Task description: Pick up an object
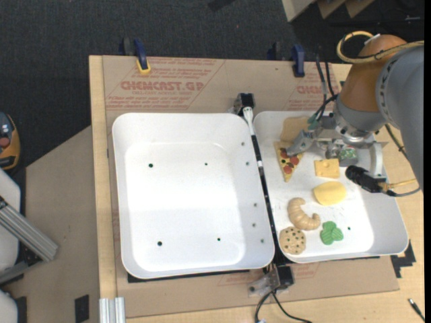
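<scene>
Yellow lumpy toy lemon, tan croissant, cookie, green leaf crowded right white bin; pizza slice lay by gripper, grip state unclear, cheese cube adj.

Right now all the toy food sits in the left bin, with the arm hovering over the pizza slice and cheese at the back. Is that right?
Not quite: the camera view shows the toy food in the right bin, not the left bin. The pizza slice, cheese, croissant, cookie and green piece all lie there, with the arm over the back of that bin.
</scene>
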Tool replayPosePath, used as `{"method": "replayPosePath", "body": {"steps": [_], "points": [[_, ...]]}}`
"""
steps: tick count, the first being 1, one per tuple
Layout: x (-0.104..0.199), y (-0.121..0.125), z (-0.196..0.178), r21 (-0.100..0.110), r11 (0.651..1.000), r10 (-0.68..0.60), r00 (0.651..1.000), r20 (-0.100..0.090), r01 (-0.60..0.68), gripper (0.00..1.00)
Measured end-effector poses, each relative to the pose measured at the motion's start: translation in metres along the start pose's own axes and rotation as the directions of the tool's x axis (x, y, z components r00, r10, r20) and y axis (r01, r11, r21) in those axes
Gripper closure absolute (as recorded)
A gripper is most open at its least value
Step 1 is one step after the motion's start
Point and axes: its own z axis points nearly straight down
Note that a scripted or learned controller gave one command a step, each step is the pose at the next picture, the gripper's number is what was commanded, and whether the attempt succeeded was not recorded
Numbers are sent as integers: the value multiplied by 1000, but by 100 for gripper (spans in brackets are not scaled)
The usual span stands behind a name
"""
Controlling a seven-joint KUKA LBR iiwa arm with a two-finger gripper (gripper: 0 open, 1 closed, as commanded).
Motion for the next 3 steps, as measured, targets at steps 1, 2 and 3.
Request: {"method": "replayPosePath", "body": {"steps": [1,2,3], "points": [[-50,-63,-2,-6,1000,-18,1000,-14,18,0],[-53,-62,-14,-16,1000,-15,1000,-5,15,100],[-25,-137,-192,-30,1000,-7,1000,12,8,100]]}}
